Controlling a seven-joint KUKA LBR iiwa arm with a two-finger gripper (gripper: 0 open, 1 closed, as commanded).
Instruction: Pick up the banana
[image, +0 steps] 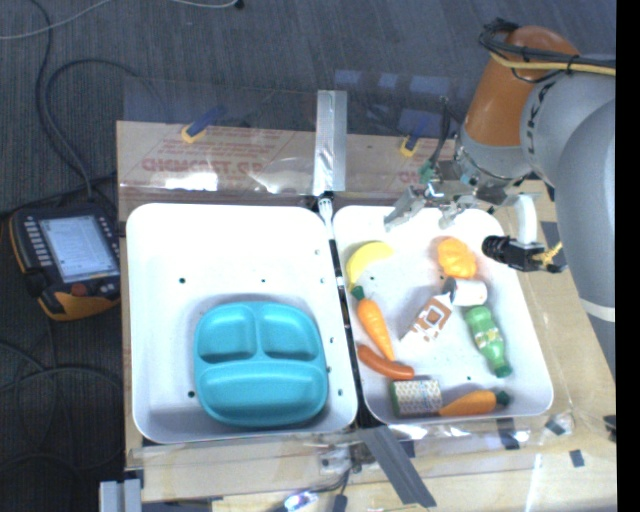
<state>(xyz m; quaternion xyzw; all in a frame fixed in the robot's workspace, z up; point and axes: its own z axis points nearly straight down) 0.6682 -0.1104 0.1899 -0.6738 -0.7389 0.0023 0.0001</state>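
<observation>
The yellow banana (366, 259) lies in the far left corner of the right bin (535, 350), close to the divider between the bins. My gripper (432, 207) hangs over that bin's far rim, up and to the right of the banana and apart from it. Its two metal fingers (402, 214) are spread open, and nothing sits between them. The grey arm with its orange band (505, 95) comes in from the upper right.
Around the banana in the right bin lie an orange fruit (456, 257), a carrot (374, 322), a red pepper (385, 362), a small carton (432, 318), a green bottle (487, 340), a grey can (415, 396) and a second carrot (470, 403). A blue divided plate (262, 362) sits in the left bin (160, 250).
</observation>
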